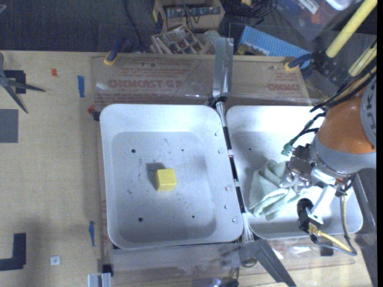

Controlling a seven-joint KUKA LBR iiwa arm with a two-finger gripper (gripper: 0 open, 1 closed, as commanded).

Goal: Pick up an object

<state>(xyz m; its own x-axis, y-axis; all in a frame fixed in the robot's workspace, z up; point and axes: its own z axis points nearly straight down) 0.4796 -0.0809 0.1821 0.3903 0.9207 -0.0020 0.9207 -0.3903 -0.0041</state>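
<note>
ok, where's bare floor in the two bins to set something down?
Left white bin: open floor on every side of the small yellow block near its middle. Right white bin: only the far strip near the divider is bare; the near half is crowded by the crumpled pale green cloth and the end effector at its edge.

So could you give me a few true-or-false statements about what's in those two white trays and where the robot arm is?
1. A yellow block lies in the left tray. True.
2. The arm's gripper is over the left tray. False: it is over the right tray.
3. A pale crumpled cloth lies in the right tray. True.
4. The yellow block rests on the cloth. False: they are in separate trays.
5. The arm has a blue band above its wrist. False: the band is orange.
</note>
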